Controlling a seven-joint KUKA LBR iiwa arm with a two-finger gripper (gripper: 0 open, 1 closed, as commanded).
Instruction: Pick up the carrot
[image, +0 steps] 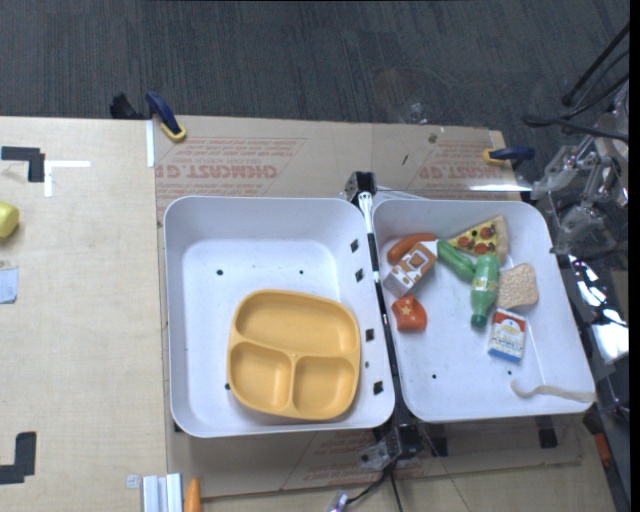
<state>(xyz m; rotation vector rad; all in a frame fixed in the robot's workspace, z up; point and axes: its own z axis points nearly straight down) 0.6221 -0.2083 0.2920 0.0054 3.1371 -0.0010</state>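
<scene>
The carrot is an orange-red oblong lying near the far-left corner of the right bin. Its near side is partly covered by a small orange-and-white box that rests against it. A red tomato-like piece lies just in front of the box. Nothing touches the carrot from above.
The right bin also holds a pizza slice, a green bottle, another green piece, a brown cracker, a small carton and a beige strip. A yellow divided plate sits in the left bin. Metal gear and cables crowd the right edge.
</scene>
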